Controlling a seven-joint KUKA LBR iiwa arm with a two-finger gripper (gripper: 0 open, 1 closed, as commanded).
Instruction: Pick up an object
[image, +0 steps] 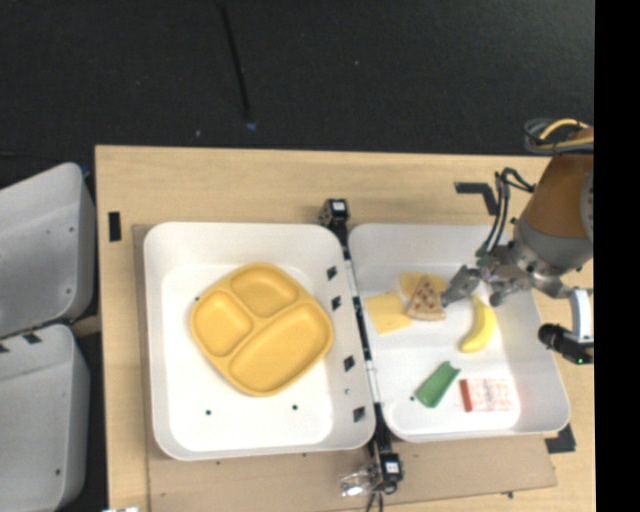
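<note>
banana (479, 328) near right bin's (545, 405) far side

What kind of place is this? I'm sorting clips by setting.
Probably a robotics lab bench: two white bins side by side, toy food such as a banana, a yellow divided plate, and a robot hand.

Robot lab test cell: wooden bench (120, 190) on dark floor, two white bins (160, 400) clamped side by side, toy food in the right one, arm (560, 215) cabled at right.
</note>
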